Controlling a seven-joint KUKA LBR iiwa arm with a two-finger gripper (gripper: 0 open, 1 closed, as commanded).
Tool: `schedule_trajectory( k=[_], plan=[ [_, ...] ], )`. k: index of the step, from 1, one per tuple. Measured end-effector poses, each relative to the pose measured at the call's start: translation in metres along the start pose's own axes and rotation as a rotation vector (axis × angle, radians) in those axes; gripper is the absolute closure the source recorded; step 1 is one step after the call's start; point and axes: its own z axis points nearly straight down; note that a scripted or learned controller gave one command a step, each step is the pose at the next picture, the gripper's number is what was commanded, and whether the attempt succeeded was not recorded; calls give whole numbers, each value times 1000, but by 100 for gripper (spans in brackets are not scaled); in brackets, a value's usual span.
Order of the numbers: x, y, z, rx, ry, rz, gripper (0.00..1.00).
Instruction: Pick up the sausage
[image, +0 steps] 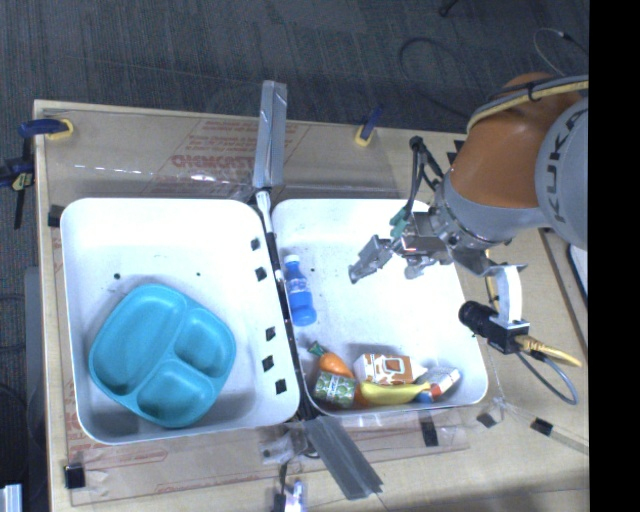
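Observation:
My gripper (384, 268) hangs over the middle of the right bin (400, 215), open, with nothing between its fingers. Below it the bin floor is bare. Several food items lie along the front wall of this bin: a carrot (332, 362) on a green item (335, 390), a small carton (385, 368), a yellow banana (395, 392), and a short pale and red piece (446, 381) at the front right corner. I cannot tell which of these is the sausage; the pale and red piece is partly hidden behind the banana. The gripper stands well back from this pile.
A blue bottle (296, 292) lies against the divider on the right bin's left side. The left bin (150, 225) holds a teal divided plate (162, 352). A black fitting and cable (495, 328) hang off the arm over the right bin's right rim.

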Motion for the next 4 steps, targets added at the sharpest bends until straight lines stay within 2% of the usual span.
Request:
schedule_trajectory(
  k=[1,2,3,4],
  plan=[
    [-12,-52,87,1,0,34,0],
    [-39,10,146,0,0,-13,0],
    [24,36,92,-1,0,46,0],
    [-54,9,172,1,0,62,0]
  ],
)
